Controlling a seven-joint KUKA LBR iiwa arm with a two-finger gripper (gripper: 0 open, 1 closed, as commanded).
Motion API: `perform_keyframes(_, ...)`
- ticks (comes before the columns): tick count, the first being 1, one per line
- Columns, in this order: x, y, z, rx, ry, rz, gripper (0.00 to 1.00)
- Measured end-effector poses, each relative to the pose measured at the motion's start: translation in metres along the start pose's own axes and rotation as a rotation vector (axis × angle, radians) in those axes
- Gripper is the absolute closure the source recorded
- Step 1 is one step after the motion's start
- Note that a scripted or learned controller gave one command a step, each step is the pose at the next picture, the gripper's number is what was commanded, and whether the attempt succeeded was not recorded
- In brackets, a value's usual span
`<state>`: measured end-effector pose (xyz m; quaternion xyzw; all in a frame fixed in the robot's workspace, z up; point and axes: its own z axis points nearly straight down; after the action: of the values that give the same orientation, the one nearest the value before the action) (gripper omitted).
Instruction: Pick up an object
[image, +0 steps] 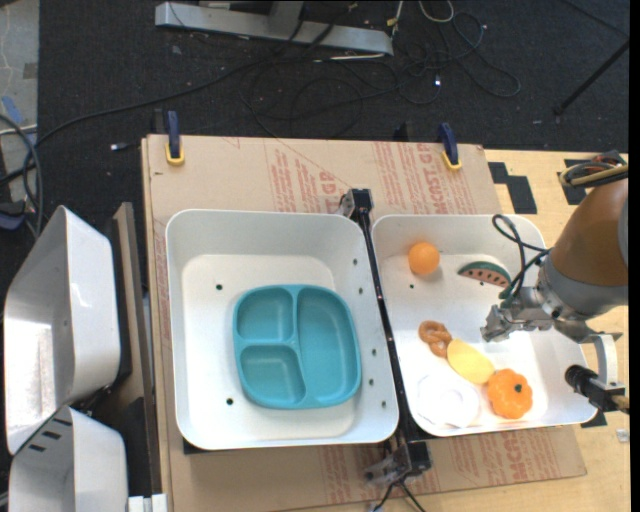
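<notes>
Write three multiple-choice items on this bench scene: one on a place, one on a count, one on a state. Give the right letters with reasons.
1. Where does the blue plate lie?
A. in the left bin
B. in the right bin
C. on the cardboard

2. How many compartments has the plate?
A. two
B. three
C. five

3. How does the gripper stand to the toy food?
A. it grips the orange ball
B. it lifts the pumpkin
C. it is over the right bin, with nothing seen between its fingers

Answers: 1 A, the plate sits inside the left bin. 2 B, one long and two smaller sections show. 3 C, the orange ball and pumpkin lie apart from it in the right bin.
</notes>
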<state>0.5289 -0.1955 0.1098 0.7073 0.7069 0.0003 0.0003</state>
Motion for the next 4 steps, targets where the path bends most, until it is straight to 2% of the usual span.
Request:
perform_keyframes(2,0.007,0.01,-0.089,-0.004,-0.002,-0.005,1.0)
perform_keyframes(3,0.0,0.006,-0.136,-0.005,-0.003,-0.004,1.0)
perform_keyframes(4,0.052,0.002,-0.124,0.002,0.002,-0.007,1.0)
